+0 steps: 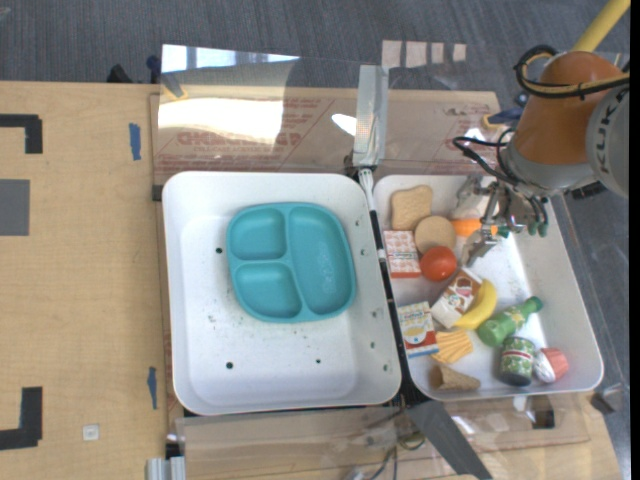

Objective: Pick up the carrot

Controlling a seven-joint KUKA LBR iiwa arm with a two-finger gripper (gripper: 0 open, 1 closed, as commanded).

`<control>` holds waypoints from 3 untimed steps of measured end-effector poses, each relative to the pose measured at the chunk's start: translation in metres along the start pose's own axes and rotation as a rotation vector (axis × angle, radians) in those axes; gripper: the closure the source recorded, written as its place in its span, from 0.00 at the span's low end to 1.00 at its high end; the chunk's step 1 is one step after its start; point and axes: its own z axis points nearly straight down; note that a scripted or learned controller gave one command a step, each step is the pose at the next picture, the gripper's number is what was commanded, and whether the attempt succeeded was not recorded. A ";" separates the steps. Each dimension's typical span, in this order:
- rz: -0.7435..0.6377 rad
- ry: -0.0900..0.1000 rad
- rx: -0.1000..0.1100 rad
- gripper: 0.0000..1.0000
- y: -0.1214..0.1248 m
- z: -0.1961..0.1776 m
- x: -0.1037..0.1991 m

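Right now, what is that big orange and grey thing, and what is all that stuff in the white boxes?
That is a robot arm, reaching in from the right. A camera above the bench looks down on it at a slant. At its end is a gripper, the part meant to grab things.

There are two white bins. The left bin holds a blue plate with three sections. The right bin holds toy food: a tomato, a banana, bread, a green bottle and some small boxes.

The robot should pick up the carrot, the little orange piece beside the gripper. The gripper hangs right over it, but I cannot tell whether it has hold of it.
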 end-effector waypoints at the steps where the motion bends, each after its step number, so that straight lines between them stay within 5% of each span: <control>1: -0.077 -0.001 0.001 0.00 0.000 0.000 -0.003; 2: -0.214 -0.001 0.003 0.00 -0.001 0.000 -0.007; 3: -0.214 -0.015 0.004 1.00 0.000 -0.014 -0.011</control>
